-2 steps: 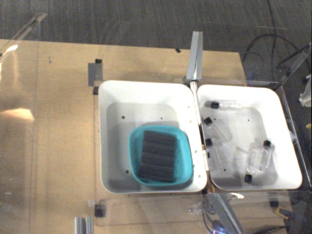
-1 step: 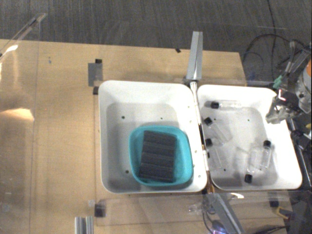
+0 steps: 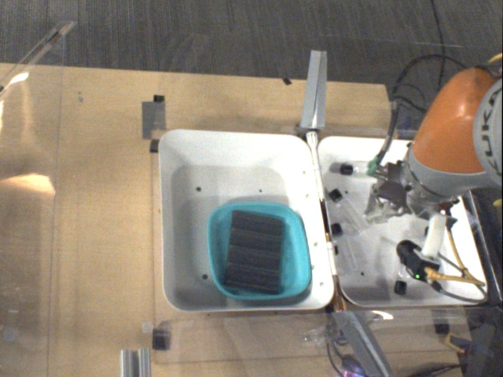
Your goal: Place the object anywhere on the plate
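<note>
1. At the near edge of the wooden counter [image 3: 78, 234], a small black block [image 3: 161, 337] sits just off the front left corner of the left bin [image 3: 169, 234]. A metal fixture [image 3: 357, 344] stands by the gap between the two bins' front rims.
2. Inside the left bin, a square turquoise plate [image 3: 297, 246] lies close to the front wall and nearer the bin's right side. The task's object, a dark grey ribbed block [image 3: 255, 250], rests flat on the plate, roughly centred. Its ridges run across its width, and its edges sit inside the plate's raised rim.
3. On the white floor of the right bin [image 3: 354, 289], small black pieces [image 3: 399, 287] lie scattered. One is near the front wall, two are close to the left wall, and one is up by the far left corner.
4. The grey arm, seen here by its orange band [image 3: 456, 128], reaches in from the right across the right bin. Its tool [image 3: 385, 203] hangs over the middle of that bin, well apart from the plate and the block in the neighbouring bin. From this angle it cannot be told whether the tool is apart or together.
5. At the far side, a grey metal post [image 3: 316, 93] rises where the two bins meet, and a small grey bracket [image 3: 153, 118] is fixed near the left bin's far left corner. Grey carpet [image 3: 236, 14] stretches behind the counter.
</note>
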Controlling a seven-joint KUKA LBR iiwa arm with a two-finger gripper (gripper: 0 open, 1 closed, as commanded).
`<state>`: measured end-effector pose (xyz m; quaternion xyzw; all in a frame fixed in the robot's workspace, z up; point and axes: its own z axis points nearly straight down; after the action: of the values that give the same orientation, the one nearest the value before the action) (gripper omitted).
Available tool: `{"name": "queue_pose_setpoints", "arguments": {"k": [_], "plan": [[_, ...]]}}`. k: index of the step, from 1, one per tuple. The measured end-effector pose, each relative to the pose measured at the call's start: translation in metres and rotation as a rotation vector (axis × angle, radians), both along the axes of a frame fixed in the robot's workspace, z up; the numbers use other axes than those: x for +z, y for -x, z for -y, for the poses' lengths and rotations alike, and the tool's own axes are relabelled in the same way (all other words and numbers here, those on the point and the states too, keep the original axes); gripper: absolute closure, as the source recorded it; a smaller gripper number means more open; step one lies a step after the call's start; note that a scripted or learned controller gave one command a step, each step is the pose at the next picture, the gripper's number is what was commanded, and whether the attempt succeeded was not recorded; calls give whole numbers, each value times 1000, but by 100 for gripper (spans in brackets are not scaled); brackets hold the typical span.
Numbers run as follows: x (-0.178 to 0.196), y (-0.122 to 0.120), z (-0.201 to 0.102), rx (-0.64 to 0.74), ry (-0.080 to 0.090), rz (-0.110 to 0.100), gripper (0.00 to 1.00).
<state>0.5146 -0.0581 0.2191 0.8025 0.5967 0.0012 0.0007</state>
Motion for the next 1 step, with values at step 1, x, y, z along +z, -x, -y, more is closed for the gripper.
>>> {"name": "queue_pose_setpoints", "arguments": {"k": [1], "plan": [[-30, 11, -109, 98, -1, 0, 100]]}}
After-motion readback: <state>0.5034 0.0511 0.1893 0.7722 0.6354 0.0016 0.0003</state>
